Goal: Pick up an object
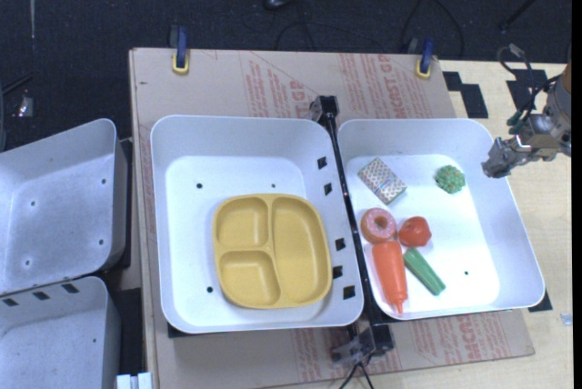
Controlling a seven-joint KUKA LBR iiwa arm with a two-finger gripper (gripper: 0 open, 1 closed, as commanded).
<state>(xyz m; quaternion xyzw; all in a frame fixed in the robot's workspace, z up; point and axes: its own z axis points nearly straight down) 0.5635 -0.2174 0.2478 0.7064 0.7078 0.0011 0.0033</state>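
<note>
The gripper point(502, 158) hangs at about 3 o'clock of the right bin point(509, 224), over its rim, and I cannot tell its state because it is small and blurred there; nothing is seen in it. All candidate objects lie loose in this bin: the green broccoli point(449, 178) at 1 o'clock is nearest to the gripper, the silver packet point(382, 180) sits at 11 o'clock, and the donut point(377, 224), tomato point(415, 232), carrot point(391, 274) and cucumber point(424, 271) crowd together, touching, from the centre toward 7 o'clock. The yellow tray point(272, 250) lies alone in the left bin point(182, 160), so I judge the broccoli, standing apart, is the easiest pick.
</note>
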